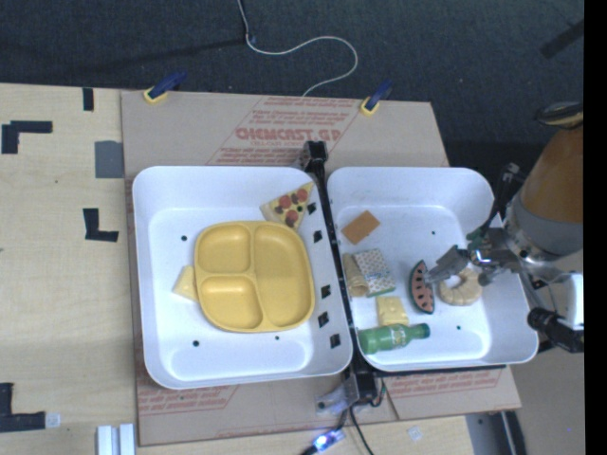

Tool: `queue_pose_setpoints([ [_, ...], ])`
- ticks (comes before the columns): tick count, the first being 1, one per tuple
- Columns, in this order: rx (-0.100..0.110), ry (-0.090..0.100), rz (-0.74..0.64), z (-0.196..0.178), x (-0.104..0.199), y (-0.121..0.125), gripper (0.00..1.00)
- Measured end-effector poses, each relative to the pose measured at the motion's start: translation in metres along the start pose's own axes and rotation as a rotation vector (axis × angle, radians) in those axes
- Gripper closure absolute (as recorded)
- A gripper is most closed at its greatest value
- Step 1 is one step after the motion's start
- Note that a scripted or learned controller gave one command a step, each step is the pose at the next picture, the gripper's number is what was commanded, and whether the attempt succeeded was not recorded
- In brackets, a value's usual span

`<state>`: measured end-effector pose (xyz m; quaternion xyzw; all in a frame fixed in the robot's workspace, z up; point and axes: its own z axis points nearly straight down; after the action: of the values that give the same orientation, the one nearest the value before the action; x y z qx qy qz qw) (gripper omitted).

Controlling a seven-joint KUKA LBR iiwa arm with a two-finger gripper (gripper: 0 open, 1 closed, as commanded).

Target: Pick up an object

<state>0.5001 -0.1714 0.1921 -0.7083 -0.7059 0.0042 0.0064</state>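
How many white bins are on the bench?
2. The left shallow white plastic bin holds a yellow divided plate; the right shallow white plastic bin sits beside it, touching along the middle.

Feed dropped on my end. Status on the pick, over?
Tool low in right bin, over beige ring. Nothing seen held. Watermelon slice close beside it, green bottle nearer front.

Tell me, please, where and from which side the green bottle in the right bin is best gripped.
Probably across the middle of the green bottle, from above. It lies flat on its side near the front wall of the right bin, so only its long rounded body offers two opposite sides, with some open floor beside it.
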Motion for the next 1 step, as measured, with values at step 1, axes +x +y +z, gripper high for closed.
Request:
queue_pose_setpoints([
  [1,-0.013,-0.003,-0.004,-0.0065,0.0003,0.0031,0.00],
])
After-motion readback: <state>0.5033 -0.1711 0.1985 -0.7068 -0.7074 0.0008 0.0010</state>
